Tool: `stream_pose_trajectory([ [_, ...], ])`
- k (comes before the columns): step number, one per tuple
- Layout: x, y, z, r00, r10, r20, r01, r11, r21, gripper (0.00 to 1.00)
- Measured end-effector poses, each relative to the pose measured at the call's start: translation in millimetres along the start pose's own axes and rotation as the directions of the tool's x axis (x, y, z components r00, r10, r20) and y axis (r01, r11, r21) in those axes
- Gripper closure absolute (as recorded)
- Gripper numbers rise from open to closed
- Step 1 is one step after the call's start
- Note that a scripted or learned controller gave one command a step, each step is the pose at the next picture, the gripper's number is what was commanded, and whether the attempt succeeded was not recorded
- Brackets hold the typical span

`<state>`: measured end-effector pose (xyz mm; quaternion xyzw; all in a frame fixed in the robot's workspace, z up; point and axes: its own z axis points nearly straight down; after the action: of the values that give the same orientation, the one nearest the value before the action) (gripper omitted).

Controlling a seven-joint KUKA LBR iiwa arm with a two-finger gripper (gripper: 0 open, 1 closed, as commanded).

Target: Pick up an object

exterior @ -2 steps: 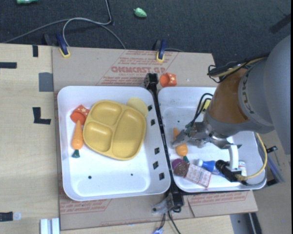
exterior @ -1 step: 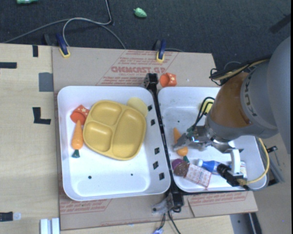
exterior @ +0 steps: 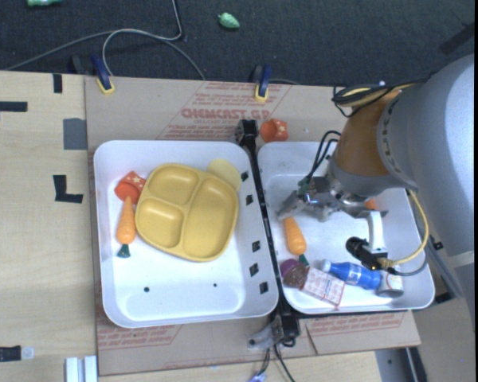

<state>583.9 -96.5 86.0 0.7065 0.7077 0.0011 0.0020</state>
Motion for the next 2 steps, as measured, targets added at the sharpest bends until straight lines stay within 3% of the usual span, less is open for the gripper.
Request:
stream_pose_trajectory([
  [1,-1.8,-12.2,-0.3,1.0,0.0,0.001,0.0,1.0,-0.001,0.0],
  [2,2.4,-53.8,-0.5,1.0,0.001,0.001,-0.001,1.0,0.0,0.0],
])
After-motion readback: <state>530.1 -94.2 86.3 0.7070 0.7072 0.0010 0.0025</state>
